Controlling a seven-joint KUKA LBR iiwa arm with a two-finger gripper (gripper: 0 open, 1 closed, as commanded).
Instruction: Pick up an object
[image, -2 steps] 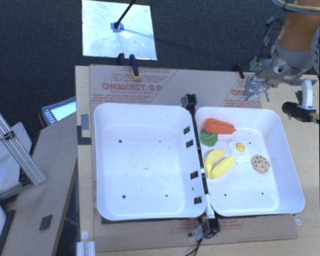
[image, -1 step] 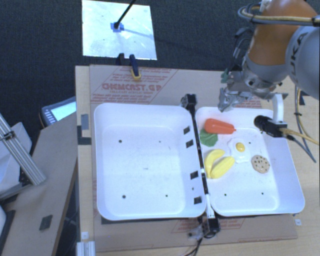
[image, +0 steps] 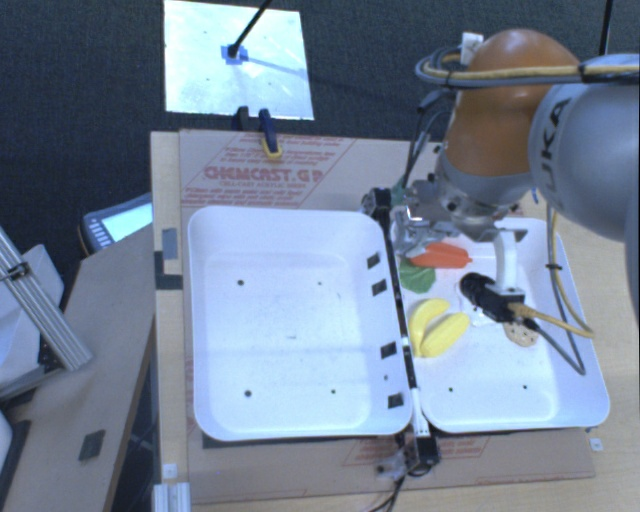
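My gripper (image: 413, 230) hangs low over the far left part of the right bin (image: 520, 400), under the bulky orange-banded wrist. Just in front of it lies an orange-red carrot-shaped object (image: 441, 257), with a green object (image: 415, 272) touching its left end. Nearer the front sit two yellow banana-like pieces (image: 436, 327) close to the bin's left wall. A brown cookie-like disc (image: 521, 333) rests to their right. The wrist hides the bin's far edge and whatever sits right under the gripper.
The left bin (image: 290, 320) lies beside the right one, with a black-clipped divider (image: 395, 310) where the two meet. Both bins rest on a cardboard sheet (image: 265, 170). The front half of the right bin shows bare floor.
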